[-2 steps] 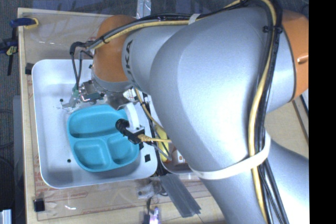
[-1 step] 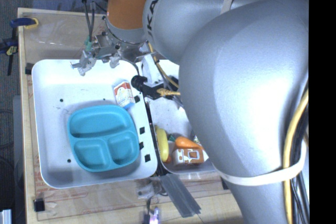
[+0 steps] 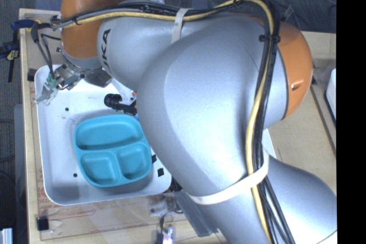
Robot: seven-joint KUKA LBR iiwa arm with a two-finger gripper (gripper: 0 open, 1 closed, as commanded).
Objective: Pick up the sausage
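My gripper (image 3: pixel 52 84) hangs over the far left corner of the left white bin (image 3: pixel 54 146), close to its rim. It looks small and partly blurred below the orange wrist band (image 3: pixel 86 20). The grey arm (image 3: pixel 217 111) reaches across from the right and hides the right bin and much of the left bin's right side.
A blue divided tray (image 3: pixel 111 148) with three compartments lies in the middle of the left bin. A black fitting (image 3: pixel 114 101) sticks out from under the arm just beyond the tray. The wooden bench edge (image 3: pixel 86 220) runs along the front.
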